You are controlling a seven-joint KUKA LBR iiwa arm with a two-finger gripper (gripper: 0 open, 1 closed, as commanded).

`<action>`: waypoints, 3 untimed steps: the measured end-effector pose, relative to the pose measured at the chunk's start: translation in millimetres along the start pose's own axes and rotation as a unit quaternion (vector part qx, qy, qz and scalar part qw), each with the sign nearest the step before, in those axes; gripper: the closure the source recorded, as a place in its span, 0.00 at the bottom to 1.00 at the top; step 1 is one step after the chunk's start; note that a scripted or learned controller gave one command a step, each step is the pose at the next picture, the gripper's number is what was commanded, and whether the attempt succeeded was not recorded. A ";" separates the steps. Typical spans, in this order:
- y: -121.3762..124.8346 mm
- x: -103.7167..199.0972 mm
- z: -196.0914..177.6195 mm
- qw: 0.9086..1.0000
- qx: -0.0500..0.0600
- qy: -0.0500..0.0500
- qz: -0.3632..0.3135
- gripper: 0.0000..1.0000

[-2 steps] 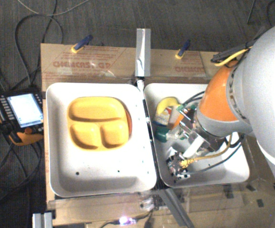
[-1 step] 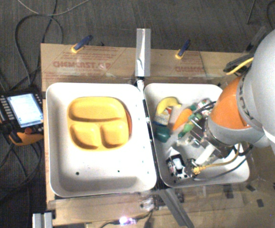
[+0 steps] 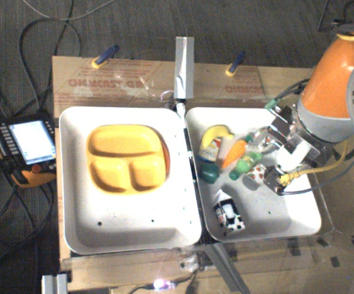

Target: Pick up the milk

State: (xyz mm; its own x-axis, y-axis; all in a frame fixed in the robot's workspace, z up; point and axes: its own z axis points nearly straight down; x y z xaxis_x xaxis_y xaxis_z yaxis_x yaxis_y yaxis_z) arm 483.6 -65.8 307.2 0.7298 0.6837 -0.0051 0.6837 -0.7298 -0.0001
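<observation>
The milk [image 3: 229,215] is a small white carton with black cow patches. It lies on its side in the right bin [image 3: 299,216], near the front left corner. My gripper [image 3: 264,142] hangs over the back middle of that bin, above a pile of toy food and well behind the milk. Nothing shows between the gripper and the milk. The grey wrist with its orange band [image 3: 331,78] comes in from the right.
An orange carrot [image 3: 234,154], a green piece [image 3: 242,166], a teal piece [image 3: 209,174], a yellow banana [image 3: 214,133] and a red-spotted white piece [image 3: 256,175] crowd the right bin's back. A yellow divided tray [image 3: 128,158] lies in the left bin [image 3: 79,213].
</observation>
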 end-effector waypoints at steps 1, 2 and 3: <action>-0.1 0.0 0.1 1.000 0.000 0.000 0.000 0.00; -44.6 40.2 101.1 0.993 0.002 0.000 -0.114 0.00; 41.6 -40.6 138.4 0.999 0.002 -0.001 -0.047 0.00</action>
